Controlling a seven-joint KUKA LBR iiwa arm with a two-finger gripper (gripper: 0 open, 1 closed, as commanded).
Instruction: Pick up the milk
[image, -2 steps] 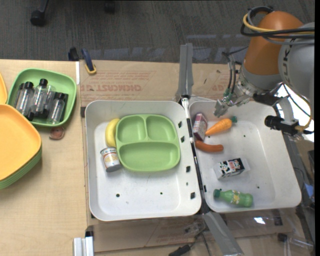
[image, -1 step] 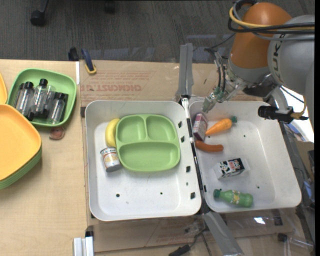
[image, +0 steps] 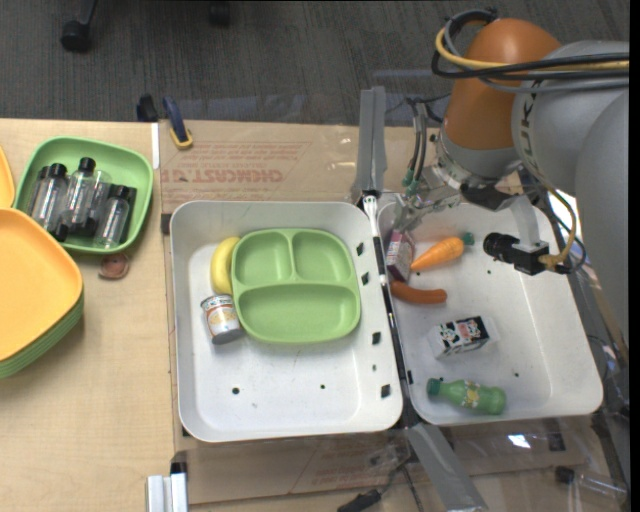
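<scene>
Two white bins sit side by side on the table; the milk (image: 462, 336) lies on its side in the right bin (image: 540, 330), toward five o'clock, well apart from the carrot (image: 438, 253) and sausage (image: 417, 293). The gripper (image: 415, 205) hangs at the bin's eleven o'clock corner, well apart from the carton, so the pick looks unstarted; whether its fingers are open, I cannot tell.

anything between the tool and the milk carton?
Yes: in the camera view the carrot and hot dog lie between the tool and the milk carton.

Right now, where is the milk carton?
In the camera view, the milk carton lies in the right bin, near its middle, below the sausage and above the green bottle.
</scene>
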